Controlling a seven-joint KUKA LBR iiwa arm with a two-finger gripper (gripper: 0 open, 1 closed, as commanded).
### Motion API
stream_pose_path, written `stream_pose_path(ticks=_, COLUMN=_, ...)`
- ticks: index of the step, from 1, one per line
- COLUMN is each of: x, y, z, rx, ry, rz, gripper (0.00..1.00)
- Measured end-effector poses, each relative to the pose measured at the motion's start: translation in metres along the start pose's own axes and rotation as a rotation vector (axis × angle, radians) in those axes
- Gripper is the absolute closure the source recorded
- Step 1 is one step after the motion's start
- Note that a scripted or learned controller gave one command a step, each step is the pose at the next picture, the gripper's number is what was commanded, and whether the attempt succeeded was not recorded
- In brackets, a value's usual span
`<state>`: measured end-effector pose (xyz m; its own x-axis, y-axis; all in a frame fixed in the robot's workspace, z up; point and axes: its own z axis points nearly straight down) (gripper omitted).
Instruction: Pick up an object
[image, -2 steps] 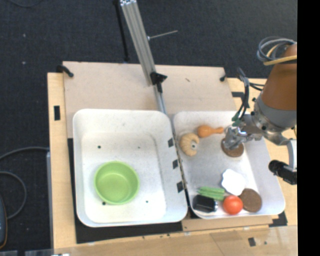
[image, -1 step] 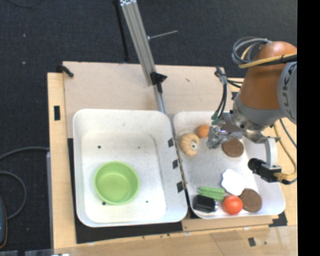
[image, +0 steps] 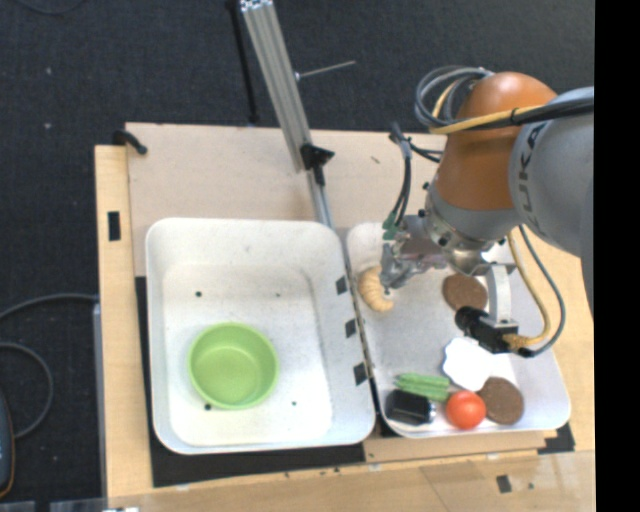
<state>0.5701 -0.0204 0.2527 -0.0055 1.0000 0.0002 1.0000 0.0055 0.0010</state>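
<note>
Tan ridged object (image: 375, 291) sits in the right bin (image: 556, 395), by its left wall, just below the claw (image: 393, 268). Long axis looks roughly up-down in view, slightly curved; ends too small to tell apart. Claw is right at its top end; can't tell its opening or any hold. Judging: lift not yet shown, pick unfinished.

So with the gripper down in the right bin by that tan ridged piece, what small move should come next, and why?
Probably a short straight lift to test the grasp: the gripper sits low against the tan ridged piece near the right bin's left wall, but a hold isn't confirmed.
</note>
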Motion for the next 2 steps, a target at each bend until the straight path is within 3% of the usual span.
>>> stream_pose_path(ticks=2, x=0.091, y=0.005, z=0.004, rx=0.003, ry=0.0, rz=0.0, gripper=1.0)
